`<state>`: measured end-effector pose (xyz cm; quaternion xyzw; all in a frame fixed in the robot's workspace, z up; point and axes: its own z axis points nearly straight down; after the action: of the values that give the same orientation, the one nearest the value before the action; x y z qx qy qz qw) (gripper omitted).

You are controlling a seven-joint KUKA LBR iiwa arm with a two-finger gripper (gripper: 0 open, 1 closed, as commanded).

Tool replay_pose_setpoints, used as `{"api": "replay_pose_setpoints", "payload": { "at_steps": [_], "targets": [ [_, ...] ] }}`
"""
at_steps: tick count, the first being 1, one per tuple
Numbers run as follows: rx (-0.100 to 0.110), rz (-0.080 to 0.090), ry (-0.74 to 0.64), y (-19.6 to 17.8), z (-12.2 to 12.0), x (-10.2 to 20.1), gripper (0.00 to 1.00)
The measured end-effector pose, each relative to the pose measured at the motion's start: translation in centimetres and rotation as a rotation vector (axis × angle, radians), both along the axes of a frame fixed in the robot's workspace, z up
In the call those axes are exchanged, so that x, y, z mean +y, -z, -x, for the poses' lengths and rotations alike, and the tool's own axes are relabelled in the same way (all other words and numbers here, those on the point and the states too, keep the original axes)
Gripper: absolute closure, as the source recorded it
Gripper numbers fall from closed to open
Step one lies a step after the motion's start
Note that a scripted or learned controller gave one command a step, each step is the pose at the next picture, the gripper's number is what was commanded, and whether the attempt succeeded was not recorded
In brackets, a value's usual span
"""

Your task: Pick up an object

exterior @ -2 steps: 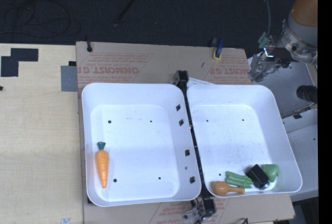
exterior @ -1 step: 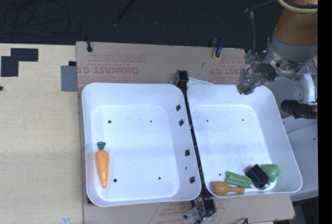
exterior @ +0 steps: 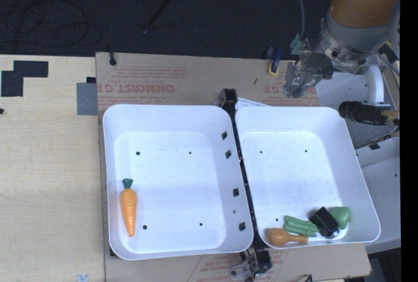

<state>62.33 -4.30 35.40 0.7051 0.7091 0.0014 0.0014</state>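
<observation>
An orange toy carrot (exterior: 128, 207) with a green top lies at the near left of the left bin (exterior: 163, 119). In the near right corner of the right bin (exterior: 294, 119) sit a tan pear-shaped toy (exterior: 285, 237), a green pod (exterior: 300, 225), a black block (exterior: 324, 222) and a green leafy piece (exterior: 341, 214), packed close together. My gripper (exterior: 297, 86) hangs above the cardboard behind the right bin's far edge, well away from all the objects, with nothing seen between its fingers.
Both bins rest on a cardboard sheet (exterior: 170, 81) on the pale bench. A black clip ridge (exterior: 238, 170) joins the bins along the middle. A small yellow-and-blue item (exterior: 274, 64) stands on the cardboard left of the gripper.
</observation>
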Motion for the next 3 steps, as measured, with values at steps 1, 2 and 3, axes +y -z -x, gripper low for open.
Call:
{"api": "replay_pose_setpoints", "payload": {
  "at_steps": [1,2,3],
  "targets": [
    [0.016,-0.001,0.002,13.2,-1.9,4.0,1.0],
    [-0.008,0.0,0.004,-1.0,-2.2,4.2,1.0],
    [0.006,0.001,0.008,-0.6,-2.1,2.1,1.0]
  ]
}}
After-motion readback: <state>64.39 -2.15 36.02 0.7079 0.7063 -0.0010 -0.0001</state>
